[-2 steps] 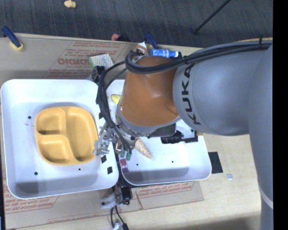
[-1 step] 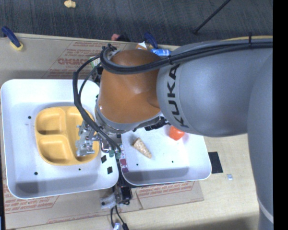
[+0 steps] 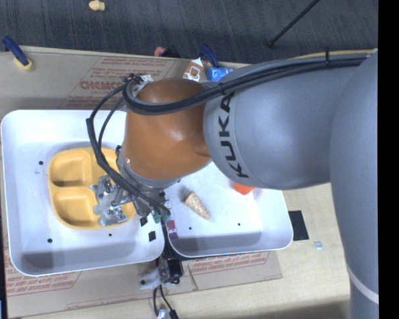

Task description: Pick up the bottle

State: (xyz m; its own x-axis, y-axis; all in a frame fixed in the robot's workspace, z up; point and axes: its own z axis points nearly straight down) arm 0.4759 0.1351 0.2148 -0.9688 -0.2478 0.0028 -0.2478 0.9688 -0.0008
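Arm (image 3: 299,138) bulk, lettered KUKA, covers much of the right bin (image 3: 253,226). The left bin (image 3: 13,178) holds a yellow tray (image 3: 70,178), and the gripper (image 3: 113,208) sits at its right edge; open or clenched, I cannot tell. The bottle is possibly the orange piece (image 3: 243,190) in the right bin, near a cone (image 3: 197,205). Closing here risks snagging the tray instead. Red print on the cardboard (image 3: 86,78) is unreadable.
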